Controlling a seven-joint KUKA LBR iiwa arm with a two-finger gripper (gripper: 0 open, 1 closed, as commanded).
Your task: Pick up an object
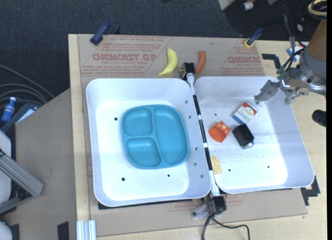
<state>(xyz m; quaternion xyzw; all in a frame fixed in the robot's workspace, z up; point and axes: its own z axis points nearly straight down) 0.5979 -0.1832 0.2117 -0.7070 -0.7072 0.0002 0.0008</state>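
The right bin [290, 171] holds an orange piece [219, 131], a black cylinder-like object [243, 135] and a small white carton with blue and orange print [245, 113]. A small yellow bit [216, 165] lies by the divider. My gripper [276, 93] hangs over the bin's far right part, up and to the right of the carton. It is open, its fingers spread, and nothing sits between them. A blue divided plate [154, 135] lies in the left bin [104, 176].
On the bench behind the bins lie a yellow banana [168, 62] and an orange sausage-shaped toy [200, 61]. Blue clamps [101, 32] sit at the board's far edge. Cables and grey hardware crowd the left side.
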